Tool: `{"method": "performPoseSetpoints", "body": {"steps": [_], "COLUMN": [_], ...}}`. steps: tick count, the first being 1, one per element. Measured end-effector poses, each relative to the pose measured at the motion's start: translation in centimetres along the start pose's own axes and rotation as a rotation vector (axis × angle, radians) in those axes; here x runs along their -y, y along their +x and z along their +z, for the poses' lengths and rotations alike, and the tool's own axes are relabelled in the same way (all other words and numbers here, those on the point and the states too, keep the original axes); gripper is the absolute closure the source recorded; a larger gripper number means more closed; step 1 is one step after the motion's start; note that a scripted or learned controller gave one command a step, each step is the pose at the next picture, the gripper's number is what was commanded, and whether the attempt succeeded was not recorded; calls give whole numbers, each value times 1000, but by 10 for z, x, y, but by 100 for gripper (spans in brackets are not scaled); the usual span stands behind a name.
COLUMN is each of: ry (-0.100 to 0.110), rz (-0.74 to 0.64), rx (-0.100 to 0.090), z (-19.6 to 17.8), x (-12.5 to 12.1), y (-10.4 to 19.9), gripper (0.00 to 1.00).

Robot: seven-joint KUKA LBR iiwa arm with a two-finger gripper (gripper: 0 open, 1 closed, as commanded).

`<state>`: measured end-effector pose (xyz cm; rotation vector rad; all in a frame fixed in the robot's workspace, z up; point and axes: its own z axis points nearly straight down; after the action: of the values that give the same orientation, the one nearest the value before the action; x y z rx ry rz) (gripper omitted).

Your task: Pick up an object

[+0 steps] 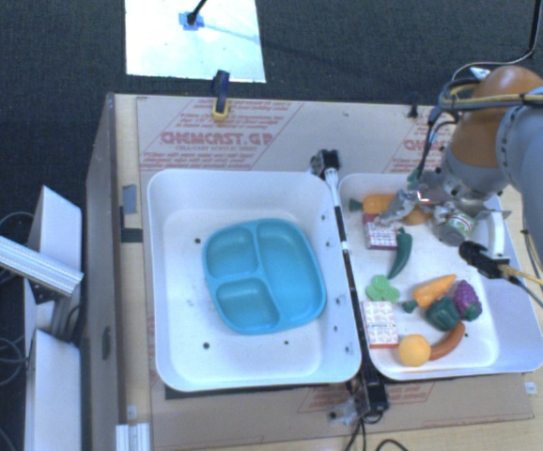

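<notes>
Pincer (405,207) is low in the right bin (525,350), far-left area, fingertips right at an orange toy (379,203) and just above a small pink-white box (381,235). Can't tell finger spread or whether anything is pinched. Green chili pepper (401,254) lies just below it, long axis running far-to-near, slightly slanted, narrow tip nearest. Left bin (253,369) holds a blue divided plate (263,275).
</notes>
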<state>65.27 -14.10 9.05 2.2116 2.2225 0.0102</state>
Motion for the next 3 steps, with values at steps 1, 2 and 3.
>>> {"method": "performPoseSetpoints", "body": {"steps": [1,2,3], "ry": [-9,2,19], "rz": [1,0,-2], "rx": [4,3,-6], "z": [-1,1,-10], "x": [34,-12,-10], "y": [32,51,53], "gripper": [0,0,100]}}
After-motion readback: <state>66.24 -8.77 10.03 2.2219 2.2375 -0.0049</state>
